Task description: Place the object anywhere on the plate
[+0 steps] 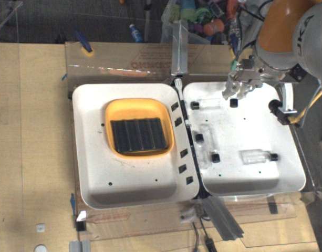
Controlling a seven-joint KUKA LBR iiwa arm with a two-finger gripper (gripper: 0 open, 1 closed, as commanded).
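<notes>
A grey arm is reaching in from the right, its tool (238, 91) hanging over the far edge of the right bin (287, 180). Its fingers are spreading slightly, pinching nothing. Several clear bottles are lying in that bin; the clearest one, a bottle (257, 157) with a black cap, is lying nearer the camera than the tool, long axis running left to right. The yellow plate (112, 109) is sitting in the left bin (87, 188), well apart.
</notes>
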